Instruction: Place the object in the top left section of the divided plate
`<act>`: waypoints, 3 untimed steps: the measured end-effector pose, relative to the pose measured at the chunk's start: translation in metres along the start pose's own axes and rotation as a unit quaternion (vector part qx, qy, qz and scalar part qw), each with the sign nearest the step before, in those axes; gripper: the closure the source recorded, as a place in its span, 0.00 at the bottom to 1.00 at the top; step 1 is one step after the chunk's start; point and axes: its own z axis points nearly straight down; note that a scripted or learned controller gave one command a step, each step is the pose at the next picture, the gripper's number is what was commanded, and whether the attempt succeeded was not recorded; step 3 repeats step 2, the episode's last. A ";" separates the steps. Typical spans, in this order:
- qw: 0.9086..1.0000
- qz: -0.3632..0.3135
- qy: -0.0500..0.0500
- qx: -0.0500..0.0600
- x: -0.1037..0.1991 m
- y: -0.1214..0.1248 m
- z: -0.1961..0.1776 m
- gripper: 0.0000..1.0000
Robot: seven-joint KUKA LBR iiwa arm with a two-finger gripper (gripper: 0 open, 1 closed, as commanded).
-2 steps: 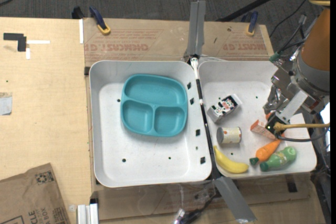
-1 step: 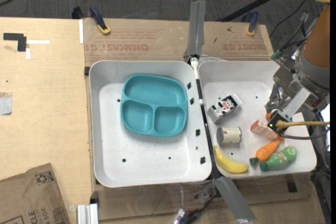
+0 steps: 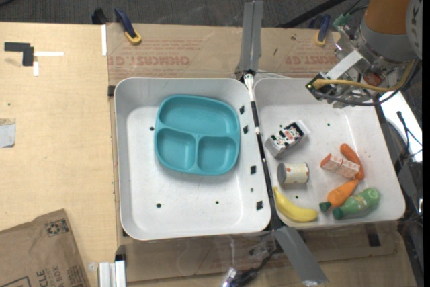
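Note:
The teal divided plate (image 3: 197, 135) lies in the left bin (image 3: 134, 205); its large section is at the back and two smaller ones at the front, and nothing is on it. The right bin (image 3: 322, 104) holds a black-and-white carton (image 3: 287, 138), a small can (image 3: 293, 173) on its side, a banana (image 3: 294, 208), an orange box (image 3: 338, 166), two carrots (image 3: 351, 158) (image 3: 342, 192) and a green bottle (image 3: 357, 204). My gripper (image 3: 367, 76) hangs over the back right corner of the right bin, well apart from all of these things.
A grey divider bar (image 3: 251, 37) runs between the two bins. Blue-and-yellow clamps (image 3: 127, 26) sit on the cardboard behind the bins. A brown paper bag (image 3: 40, 252) lies at the front left of the bench.

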 end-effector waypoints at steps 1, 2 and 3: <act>1.000 0.031 0.000 0.002 -0.088 0.021 0.111 1.00; 0.999 -0.051 0.001 0.000 0.013 0.012 0.111 1.00; 0.999 -0.051 0.001 0.000 0.013 0.012 0.111 1.00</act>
